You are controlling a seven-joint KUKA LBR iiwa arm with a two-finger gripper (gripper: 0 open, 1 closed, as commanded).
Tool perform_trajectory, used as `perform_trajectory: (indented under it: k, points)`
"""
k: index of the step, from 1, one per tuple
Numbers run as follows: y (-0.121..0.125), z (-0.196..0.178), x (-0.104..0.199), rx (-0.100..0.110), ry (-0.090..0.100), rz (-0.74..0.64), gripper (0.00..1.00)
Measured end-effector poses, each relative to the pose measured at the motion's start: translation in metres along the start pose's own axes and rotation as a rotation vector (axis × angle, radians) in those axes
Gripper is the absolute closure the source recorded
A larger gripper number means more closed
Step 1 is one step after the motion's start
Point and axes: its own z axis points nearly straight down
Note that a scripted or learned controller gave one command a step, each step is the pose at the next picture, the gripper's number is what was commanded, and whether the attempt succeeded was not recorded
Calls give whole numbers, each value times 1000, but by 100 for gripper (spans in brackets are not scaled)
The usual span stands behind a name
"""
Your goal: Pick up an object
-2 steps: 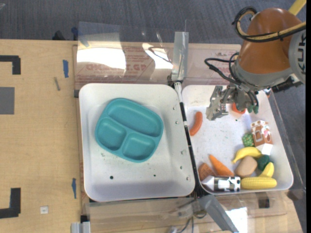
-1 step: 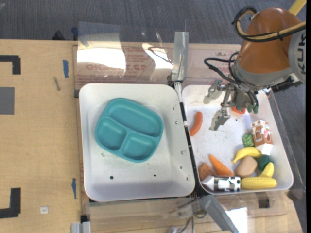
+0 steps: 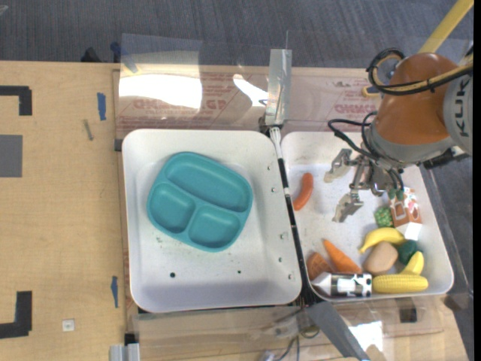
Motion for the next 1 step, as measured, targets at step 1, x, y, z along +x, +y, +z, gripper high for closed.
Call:
perform_trajectory:
  k: [1]
  points:
    - [15, 37, -1, 0, -15, 45, 0]
